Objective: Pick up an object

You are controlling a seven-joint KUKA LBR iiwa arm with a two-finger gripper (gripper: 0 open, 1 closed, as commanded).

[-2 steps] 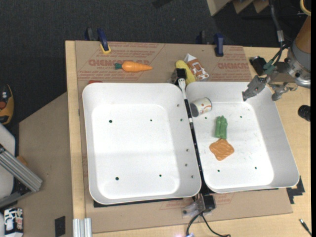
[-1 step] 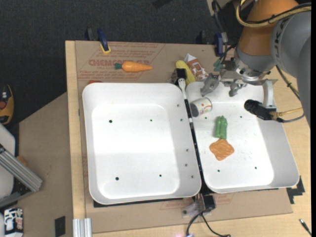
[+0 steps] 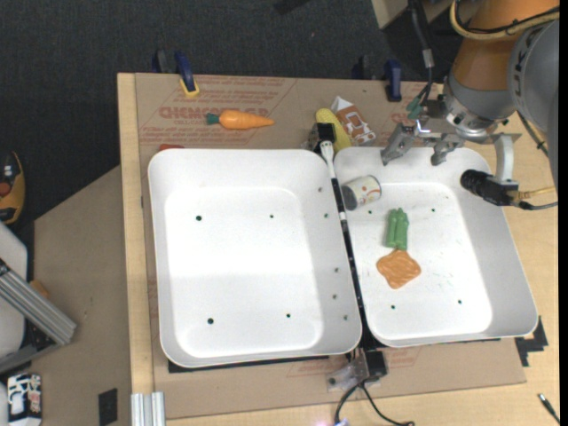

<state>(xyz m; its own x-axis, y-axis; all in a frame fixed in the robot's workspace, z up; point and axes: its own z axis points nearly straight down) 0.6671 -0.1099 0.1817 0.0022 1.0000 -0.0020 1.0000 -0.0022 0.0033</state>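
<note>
Gripper (image 3: 417, 146) hangs over the far edge of the right bin (image 3: 497, 318), fingers spread apart, nothing between them. In that bin: a small white cup-like object (image 3: 362, 189) lying on its side at the far left corner; a green pickle-like object (image 3: 396, 228) near the middle; an orange flat piece (image 3: 398, 268) just nearer, close beside it. Left bin (image 3: 169, 264) alongside. On the bench beyond the bins: toy carrot (image 3: 238, 120), yellow banana (image 3: 332, 124), brown-and-white packet (image 3: 353, 124).
</note>
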